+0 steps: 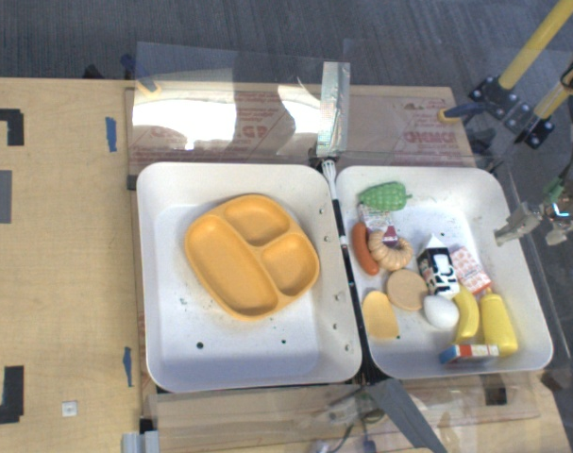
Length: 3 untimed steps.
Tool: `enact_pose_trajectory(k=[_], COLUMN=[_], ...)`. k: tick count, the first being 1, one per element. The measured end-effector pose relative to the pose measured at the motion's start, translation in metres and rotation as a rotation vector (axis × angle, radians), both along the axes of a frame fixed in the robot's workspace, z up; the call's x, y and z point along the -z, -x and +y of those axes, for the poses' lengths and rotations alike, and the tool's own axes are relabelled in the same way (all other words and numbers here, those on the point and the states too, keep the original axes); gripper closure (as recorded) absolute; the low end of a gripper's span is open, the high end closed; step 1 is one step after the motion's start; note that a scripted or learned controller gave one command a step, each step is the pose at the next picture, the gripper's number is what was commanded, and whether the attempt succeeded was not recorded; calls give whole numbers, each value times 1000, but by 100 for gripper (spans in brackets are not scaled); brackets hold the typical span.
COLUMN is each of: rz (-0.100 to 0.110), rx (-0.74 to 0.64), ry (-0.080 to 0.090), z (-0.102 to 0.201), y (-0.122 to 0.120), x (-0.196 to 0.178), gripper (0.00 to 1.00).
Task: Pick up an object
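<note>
1. Gripper [524, 223]: seen as pale grey hardware at the far right, over the right rim of the right bin [513, 206]. Too small and blurred to tell whether spread or closed. Nothing seen clamped in it.
2. Nearest to it: red-and-white packet [470, 270], lying well inside the bin, apart from the gripper.
3. Just left of the packet: black-and-white bottle [441, 270], tilted, its lower end touching a white egg [440, 311].
4. Right of the egg: yellow banana [466, 314], then a yellow bottle [498, 321] just beside it, both lying lengthwise toward the near rim.
5. Below those two: small blue, white and red tube [467, 352], lying flat near the front wall.
6. Left of the egg: round tan disc [407, 289], with a yellow wedge [380, 317] touching its lower left.
7. Above the disc: beige ring-shaped pastry [392, 253], beside a red-orange sausage [364, 248] lying along the left wall.
8. Far end of the right bin: green leafy item [383, 196], apart from the gripper.
9. Left bin [163, 281]: holds an orange divided plate [252, 255], set at a slant near the middle, three compartments.
10. Behind both bins: clear panel [229, 111] with glare, standing on the wooden bench [50, 253].
</note>
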State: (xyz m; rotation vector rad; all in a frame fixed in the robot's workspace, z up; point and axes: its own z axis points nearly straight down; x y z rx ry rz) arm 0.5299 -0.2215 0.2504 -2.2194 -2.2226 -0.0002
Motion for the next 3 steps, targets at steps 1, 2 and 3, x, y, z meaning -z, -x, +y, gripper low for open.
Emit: enact_pose_trajectory(k=[1, 2, 3], rz=[-4, -9, -15], rx=[-179, -197, -196], ry=[-11, 2, 6], z=[8, 42, 41], y=[43, 5, 4], x=[153, 163, 151], gripper=[0, 0, 100])
